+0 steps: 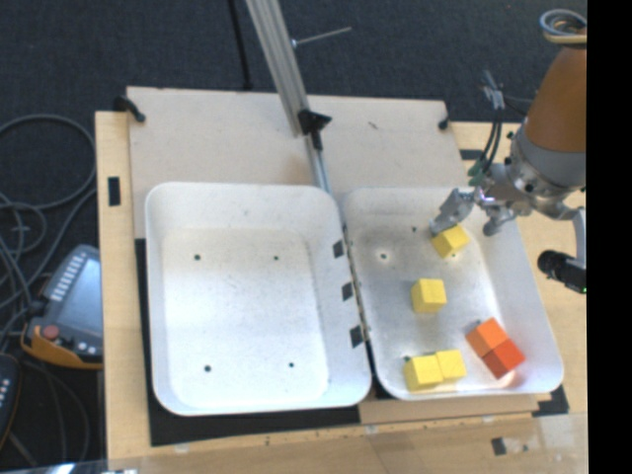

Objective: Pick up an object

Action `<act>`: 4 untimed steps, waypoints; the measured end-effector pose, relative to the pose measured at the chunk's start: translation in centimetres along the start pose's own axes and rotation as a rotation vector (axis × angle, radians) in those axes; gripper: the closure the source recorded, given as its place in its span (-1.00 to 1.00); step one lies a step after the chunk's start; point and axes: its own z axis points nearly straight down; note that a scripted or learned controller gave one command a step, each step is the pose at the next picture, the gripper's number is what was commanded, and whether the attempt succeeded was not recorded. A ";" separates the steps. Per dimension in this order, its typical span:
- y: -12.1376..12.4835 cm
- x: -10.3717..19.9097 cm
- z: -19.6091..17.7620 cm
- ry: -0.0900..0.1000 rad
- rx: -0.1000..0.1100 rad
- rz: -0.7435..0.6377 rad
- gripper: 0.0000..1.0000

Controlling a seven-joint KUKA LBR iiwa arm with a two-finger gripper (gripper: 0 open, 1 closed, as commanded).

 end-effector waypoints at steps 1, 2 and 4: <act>-2.7 0.5 11.7 0.000 0.010 -0.002 -1.00; -3.3 0.5 17.0 -0.004 -0.002 -0.001 -1.00; -6.1 9.3 6.6 0.003 -0.005 -0.012 1.00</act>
